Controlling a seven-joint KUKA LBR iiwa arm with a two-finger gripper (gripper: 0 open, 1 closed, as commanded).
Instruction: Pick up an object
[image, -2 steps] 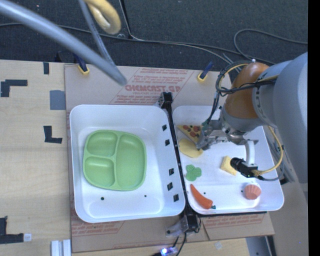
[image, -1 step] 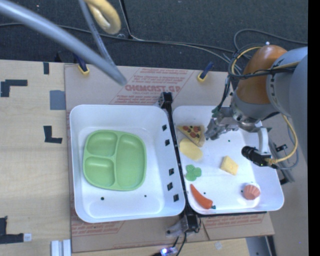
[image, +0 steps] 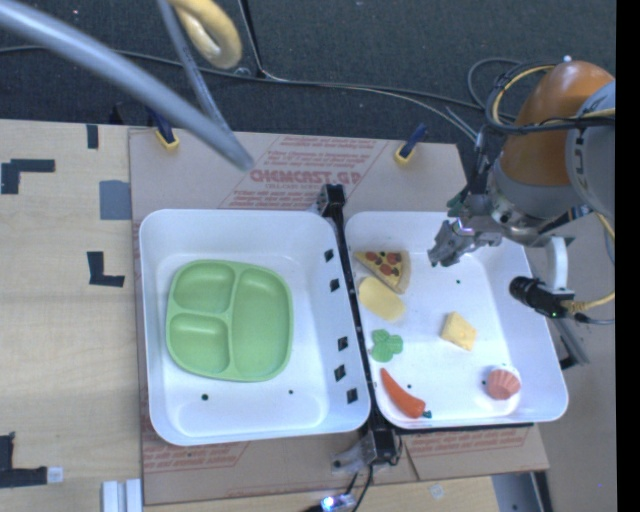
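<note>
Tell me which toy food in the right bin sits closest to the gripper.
The pizza slice, by the bin's divider edge, just left of the gripper. The other pieces lie lower in the view.

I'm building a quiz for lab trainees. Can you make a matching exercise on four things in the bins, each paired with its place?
Things:
1. green divided plate
2. pizza slice
3. carrot
4. seashell

Places:
A. right bin, near right corner
B. left bin
C. right bin, near edge, by the divider
D. right bin, far left part, nearest the gripper

Pairs: 1-B, 2-D, 3-C, 4-A
</note>
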